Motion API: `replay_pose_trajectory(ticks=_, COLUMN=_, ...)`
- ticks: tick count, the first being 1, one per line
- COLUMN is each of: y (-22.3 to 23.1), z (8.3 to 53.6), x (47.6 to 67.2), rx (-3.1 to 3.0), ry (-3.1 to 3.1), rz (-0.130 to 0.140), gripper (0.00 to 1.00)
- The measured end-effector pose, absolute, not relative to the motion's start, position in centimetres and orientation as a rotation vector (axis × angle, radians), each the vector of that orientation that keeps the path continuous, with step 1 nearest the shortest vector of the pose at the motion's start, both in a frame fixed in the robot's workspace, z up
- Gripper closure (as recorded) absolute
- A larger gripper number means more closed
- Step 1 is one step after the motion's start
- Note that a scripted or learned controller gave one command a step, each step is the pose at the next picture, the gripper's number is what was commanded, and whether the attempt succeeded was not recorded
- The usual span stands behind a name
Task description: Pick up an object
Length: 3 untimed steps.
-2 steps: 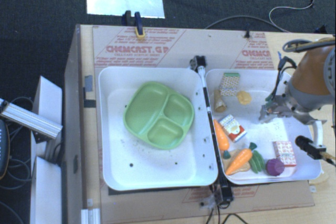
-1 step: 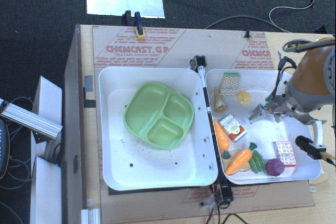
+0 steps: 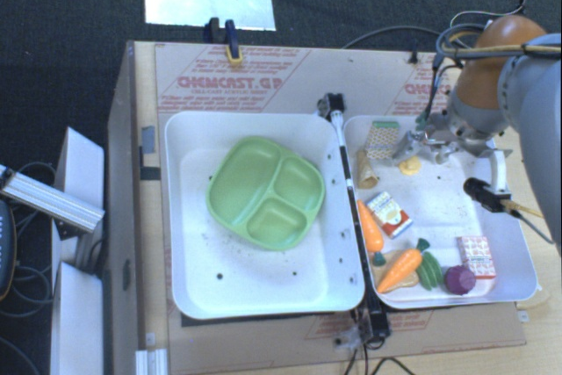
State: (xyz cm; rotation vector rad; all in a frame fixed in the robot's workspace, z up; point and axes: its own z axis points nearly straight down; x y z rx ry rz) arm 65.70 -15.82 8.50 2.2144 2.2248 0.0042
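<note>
1. End effector (image 3: 420, 145) low over the far part of the right bin (image 3: 518, 277), beside a small yellow piece (image 3: 409, 165); open or closed, cannot tell.
2. Nothing seen gripped.
3. In the right bin: patterned card (image 3: 382, 139) at the far left corner, red-and-white box (image 3: 389, 213), two carrots (image 3: 399, 270) and (image 3: 370, 229), green vegetable (image 3: 429, 270), purple item (image 3: 459, 280), small pink box (image 3: 475, 256).
4. In the left bin (image 3: 189, 277): green divided plate (image 3: 266, 191).
5. Both bins side by side on the counter (image 3: 281, 75).
</note>
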Motion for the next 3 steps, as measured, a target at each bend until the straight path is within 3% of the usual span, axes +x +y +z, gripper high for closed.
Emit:
replay_pose_trajectory(ticks=1, y=-15.9, z=9.6, x=65.7, rx=2.21, ry=2.228, rz=0.001, gripper=1.0)
replay_pose_trajectory(ticks=2, y=-14.4, z=18.5, x=66.6, rx=2.211, ry=2.224, rz=0.006, gripper=1.0)
replay_pose_trajectory(ticks=3, y=-12.3, z=24.0, x=63.1, rx=2.212, ry=2.225, rz=0.005, gripper=1.0)
